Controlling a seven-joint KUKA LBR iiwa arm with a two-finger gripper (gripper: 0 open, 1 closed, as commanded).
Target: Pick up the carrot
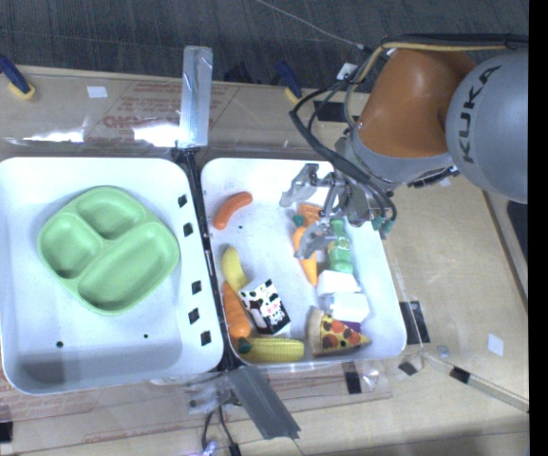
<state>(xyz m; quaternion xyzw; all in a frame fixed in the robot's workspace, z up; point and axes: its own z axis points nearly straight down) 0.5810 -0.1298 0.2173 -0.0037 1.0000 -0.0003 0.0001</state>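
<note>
One claw, fingers spread and grasping nothing, hangs directly over the small carrot. Toys crowd just beside it; closing could pinch the green bottle instead.

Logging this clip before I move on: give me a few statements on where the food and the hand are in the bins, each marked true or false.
1. The green divided plate lies in the left bin. True.
2. The hand hovers over the left bin. False: it is over the right bin, near its upper right.
3. The carrot lies by the right bin's left wall, below the banana. True.
4. The pizza slice sits on the green plate. False: it is in the right bin's lower right corner.
5. The corn cob lies along the right bin's bottom edge. True.
</note>
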